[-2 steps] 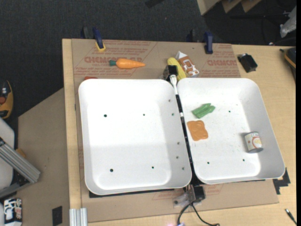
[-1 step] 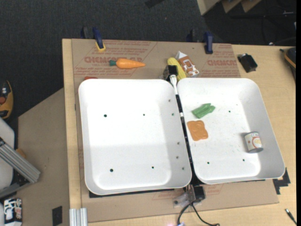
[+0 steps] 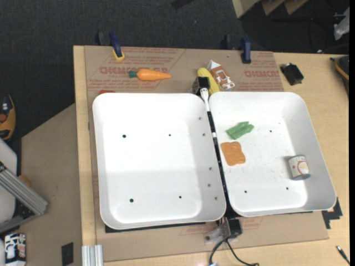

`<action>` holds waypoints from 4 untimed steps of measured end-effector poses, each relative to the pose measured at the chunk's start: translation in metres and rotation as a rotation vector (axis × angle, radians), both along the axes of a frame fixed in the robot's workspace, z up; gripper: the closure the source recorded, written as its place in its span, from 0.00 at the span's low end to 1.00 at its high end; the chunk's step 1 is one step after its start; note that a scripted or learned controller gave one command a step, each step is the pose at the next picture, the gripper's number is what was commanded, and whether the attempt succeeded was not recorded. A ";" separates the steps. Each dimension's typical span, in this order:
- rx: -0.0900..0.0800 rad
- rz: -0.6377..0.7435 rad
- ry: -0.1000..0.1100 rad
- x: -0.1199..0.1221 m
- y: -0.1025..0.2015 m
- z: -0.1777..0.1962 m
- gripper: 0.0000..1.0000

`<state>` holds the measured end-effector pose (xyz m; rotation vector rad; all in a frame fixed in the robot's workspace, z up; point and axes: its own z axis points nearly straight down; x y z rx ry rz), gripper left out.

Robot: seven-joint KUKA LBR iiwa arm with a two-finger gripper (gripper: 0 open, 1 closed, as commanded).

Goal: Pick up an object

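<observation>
The right bin (image 3: 310,193) holds three things. A green leafy piece (image 3: 239,130) lies near its upper left. Just below it sits an orange slab of toy food (image 3: 233,153). A small silver can (image 3: 299,167) lies on its side near the right wall. The left bin (image 3: 111,204) shows its bare white floor.
Behind the bins, on the brown board, lie a toy carrot (image 3: 150,75), a yellow banana (image 3: 206,77) and a small orange-and-white packet (image 3: 222,77). Two blue clamps (image 3: 116,45) (image 3: 244,48) stand at the board's far edge. A black block (image 3: 292,73) lies at the upper right.
</observation>
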<state>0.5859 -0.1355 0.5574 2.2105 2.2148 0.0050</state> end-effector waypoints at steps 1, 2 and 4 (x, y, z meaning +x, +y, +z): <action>-0.003 0.000 -0.006 0.001 0.000 0.012 1.00; 0.007 -0.005 0.013 -0.086 -0.002 -0.022 1.00; 0.004 -0.002 0.006 -0.082 -0.001 -0.011 1.00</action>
